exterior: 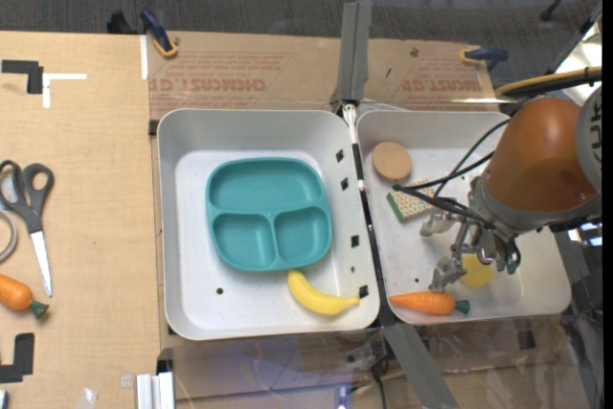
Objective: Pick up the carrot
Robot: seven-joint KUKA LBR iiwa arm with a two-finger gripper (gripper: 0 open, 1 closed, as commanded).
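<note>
Gripper (448, 278) just above carrot (422, 304), fingertips indistinct.

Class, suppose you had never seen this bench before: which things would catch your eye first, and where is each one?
First the teal divided plate in the left bin, with a yellow banana just below it. Then the arm's orange band over the right bin, its claw hanging just above the carrot at that bin's near edge. A second carrot lies on the bench at far left, near scissors.
</note>
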